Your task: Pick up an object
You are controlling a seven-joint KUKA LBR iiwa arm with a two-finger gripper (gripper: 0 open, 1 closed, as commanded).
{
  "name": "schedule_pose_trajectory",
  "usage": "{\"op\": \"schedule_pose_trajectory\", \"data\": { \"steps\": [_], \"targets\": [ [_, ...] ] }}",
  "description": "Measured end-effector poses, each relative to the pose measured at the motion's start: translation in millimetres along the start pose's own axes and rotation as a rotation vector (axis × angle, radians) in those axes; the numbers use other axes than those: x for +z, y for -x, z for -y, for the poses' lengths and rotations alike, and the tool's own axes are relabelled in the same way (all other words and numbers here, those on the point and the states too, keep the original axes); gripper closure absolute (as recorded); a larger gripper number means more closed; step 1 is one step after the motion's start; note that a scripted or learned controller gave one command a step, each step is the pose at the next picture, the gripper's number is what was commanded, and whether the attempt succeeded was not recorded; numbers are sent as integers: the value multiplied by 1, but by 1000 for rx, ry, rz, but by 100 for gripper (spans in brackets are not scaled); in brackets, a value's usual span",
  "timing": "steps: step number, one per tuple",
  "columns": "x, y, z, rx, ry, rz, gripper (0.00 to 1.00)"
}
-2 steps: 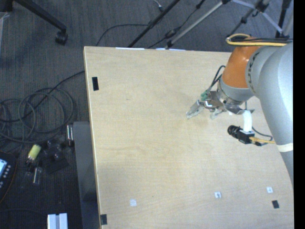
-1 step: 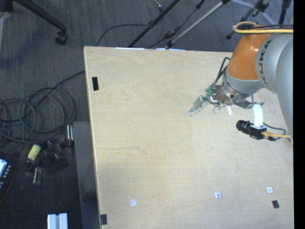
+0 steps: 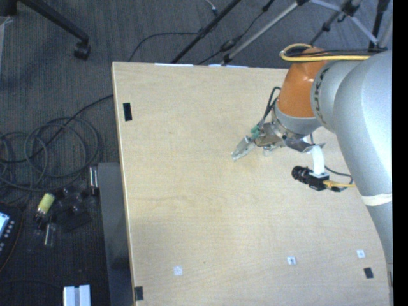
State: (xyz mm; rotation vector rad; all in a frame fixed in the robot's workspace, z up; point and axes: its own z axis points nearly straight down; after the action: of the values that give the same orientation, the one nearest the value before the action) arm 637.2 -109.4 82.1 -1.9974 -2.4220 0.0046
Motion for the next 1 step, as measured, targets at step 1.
{"op": "schedule_pose_trajectory", "data": {
  "steps": [1],
  "targets": [
    [-8, 0, 0, 0, -1, -1, 100]
  ]
}}
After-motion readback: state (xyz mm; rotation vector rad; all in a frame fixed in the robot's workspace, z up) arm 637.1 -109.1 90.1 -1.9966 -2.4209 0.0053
